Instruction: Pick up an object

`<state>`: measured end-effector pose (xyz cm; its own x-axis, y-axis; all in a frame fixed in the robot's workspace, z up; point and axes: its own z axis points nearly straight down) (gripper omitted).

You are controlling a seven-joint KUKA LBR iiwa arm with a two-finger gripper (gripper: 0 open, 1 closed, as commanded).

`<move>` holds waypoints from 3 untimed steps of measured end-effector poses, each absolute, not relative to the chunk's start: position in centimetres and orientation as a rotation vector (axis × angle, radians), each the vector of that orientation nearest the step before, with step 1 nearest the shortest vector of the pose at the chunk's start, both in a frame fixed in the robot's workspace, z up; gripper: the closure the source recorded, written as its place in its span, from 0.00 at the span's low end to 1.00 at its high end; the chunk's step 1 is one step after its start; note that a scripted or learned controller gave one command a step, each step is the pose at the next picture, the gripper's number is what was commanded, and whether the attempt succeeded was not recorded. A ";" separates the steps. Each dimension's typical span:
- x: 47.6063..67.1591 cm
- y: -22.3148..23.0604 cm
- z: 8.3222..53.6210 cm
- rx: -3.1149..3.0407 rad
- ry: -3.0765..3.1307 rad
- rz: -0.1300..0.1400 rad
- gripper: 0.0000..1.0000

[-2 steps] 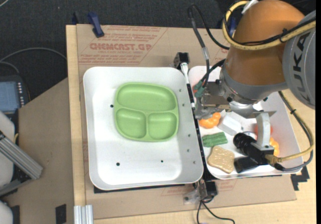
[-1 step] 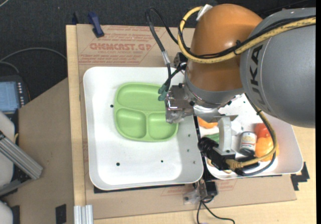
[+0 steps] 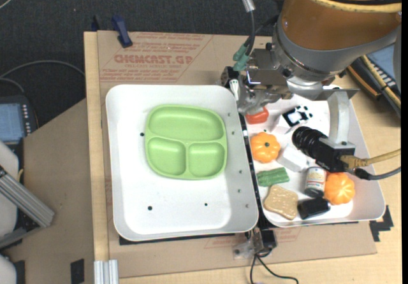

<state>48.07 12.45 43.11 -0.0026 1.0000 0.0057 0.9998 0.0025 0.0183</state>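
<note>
The left bin (image 3: 127,149) is holding a green divided plate (image 3: 186,141), lying flat near its middle and well apart from the arm. The right bin (image 3: 376,200) is carrying the likely pick targets: a small orange pumpkin (image 3: 264,147) just beside the shared rim, a green leafy piece (image 3: 273,177) below it, a toast-shaped slice (image 3: 281,201) nearer the front, a small jar (image 3: 314,179), a second pumpkin (image 3: 339,188) and a black block (image 3: 312,207). The gripper (image 3: 258,95) is hanging low over the far end of the right bin, directly above a small red item (image 3: 257,116); the wrist is hiding the tips, so apart or together cannot be told. Judgement: the red item looks the nearest candidate, and the descent should be going straight down, keeping off the bin wall and the near pumpkin, before closing.
</note>
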 end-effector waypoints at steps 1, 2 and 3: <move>47.7 10.7 28.6 2.231 2.222 -0.021 1.00; 47.9 20.1 29.5 2.211 2.233 0.006 1.00; 48.0 10.5 50.0 2.221 2.205 0.029 1.00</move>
<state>48.03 10.46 49.96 0.0068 1.0000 0.0049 0.9997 -0.0069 0.0213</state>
